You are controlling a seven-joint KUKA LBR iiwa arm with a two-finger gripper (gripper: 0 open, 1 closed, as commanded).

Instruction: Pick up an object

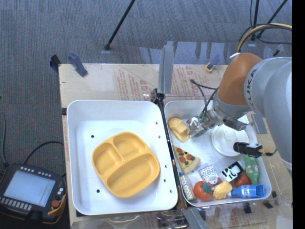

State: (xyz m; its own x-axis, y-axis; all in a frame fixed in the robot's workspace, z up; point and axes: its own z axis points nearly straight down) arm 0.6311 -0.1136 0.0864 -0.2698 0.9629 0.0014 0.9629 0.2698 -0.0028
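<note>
Pale yellow and crusty, a toy bread piece (178, 129) is seen lying at the upper left of the right bin (265, 175), just beside the gripper (196, 126), whose grip cannot be made out from above. Below the bread, a pizza slice (186, 159) is shown lying flat; farther below it, a tomato (203, 190) and a blue bottle (248, 191) are gathered along the near wall. To the bread's right, a white saucer (228, 142) is seen. A yellow divided plate (126, 163) is held by the left bin (78, 128).
</note>
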